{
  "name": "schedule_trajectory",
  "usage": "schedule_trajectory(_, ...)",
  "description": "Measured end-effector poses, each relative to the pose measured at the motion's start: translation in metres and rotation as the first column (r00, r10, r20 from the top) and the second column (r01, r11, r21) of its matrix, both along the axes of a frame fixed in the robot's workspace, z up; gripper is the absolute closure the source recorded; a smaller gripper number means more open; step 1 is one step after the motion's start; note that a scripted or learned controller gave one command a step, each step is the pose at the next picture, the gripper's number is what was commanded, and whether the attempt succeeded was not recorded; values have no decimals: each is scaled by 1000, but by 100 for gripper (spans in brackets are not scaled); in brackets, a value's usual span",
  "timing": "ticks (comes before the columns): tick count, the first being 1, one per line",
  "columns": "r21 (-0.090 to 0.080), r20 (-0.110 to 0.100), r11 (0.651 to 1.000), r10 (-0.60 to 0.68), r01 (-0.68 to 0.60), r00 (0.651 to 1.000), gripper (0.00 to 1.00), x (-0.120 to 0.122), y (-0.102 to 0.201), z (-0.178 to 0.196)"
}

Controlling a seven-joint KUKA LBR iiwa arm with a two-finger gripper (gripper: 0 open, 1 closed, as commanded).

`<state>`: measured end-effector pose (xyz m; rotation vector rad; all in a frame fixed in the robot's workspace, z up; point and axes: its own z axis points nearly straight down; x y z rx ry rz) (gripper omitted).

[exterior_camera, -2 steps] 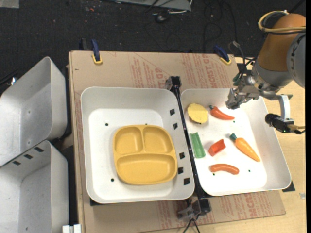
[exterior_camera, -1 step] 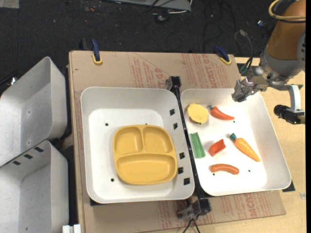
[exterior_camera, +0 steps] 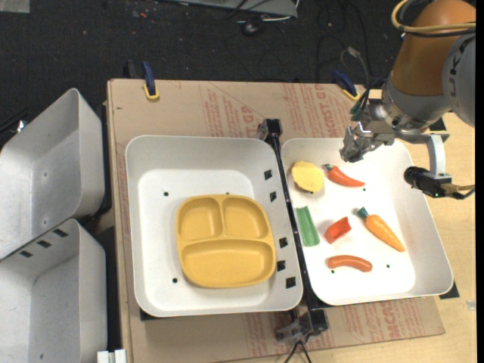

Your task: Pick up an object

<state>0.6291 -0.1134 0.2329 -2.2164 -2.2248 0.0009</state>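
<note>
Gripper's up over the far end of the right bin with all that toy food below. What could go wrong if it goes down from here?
1. The gripper hangs between the red chili pepper and the bin's far wall; it could strike the wall or close on nothing.
2. The pepper lies close to the yellow lemon half, so a descent there may nudge either aside.
3. The green piece lies against the divider, awkward to grasp.

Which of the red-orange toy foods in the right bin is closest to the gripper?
The curved red chili pepper beside the yellow half-round piece, just below the gripper. The others lie further down the right bin.
</note>
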Motion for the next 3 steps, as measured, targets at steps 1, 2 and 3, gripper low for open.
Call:
schedule_trajectory(1,0,-1,1000,2,-2,1000,100,-2,52,-11)
schedule_trajectory(2,1,-1,1000,3,-3,1000,100,-7,112,-17)
schedule_trajectory(3,-1,3,1000,0,0,1000,100,-3,162,-13)
